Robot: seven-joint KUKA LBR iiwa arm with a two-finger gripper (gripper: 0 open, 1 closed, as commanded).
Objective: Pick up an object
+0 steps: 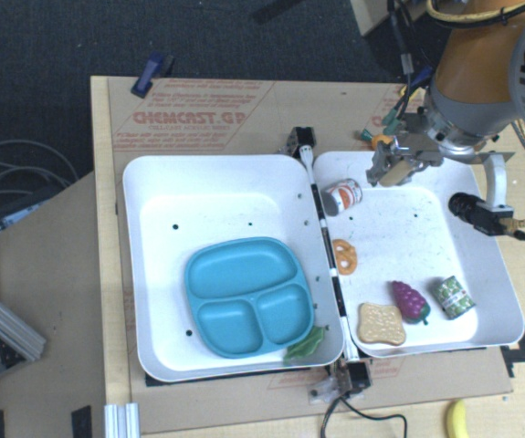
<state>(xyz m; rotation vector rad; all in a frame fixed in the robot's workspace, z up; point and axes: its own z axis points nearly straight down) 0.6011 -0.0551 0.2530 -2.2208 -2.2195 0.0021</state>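
My gripper [390,172] hangs over the back of the right bin [481,245], close to its far wall, with nothing seen between its fingers. A small red and white can [342,195] lies just to its left, near the divider. Further forward in that bin lie an orange pretzel [344,256], a slice of toast [381,325], a purple bunch of grapes [410,301] and a small green packet [452,297]. In the left bin [152,208] sits a blue divided plate [248,295], with a green leafy piece [305,345] at its front right corner.
Both bins rest on a cardboard sheet [198,108]. A black clamp [300,140] sits at the back between the bins. A black fitting [474,211] juts over the right bin's right side. A blue clip [151,73] lies at the sheet's back left.
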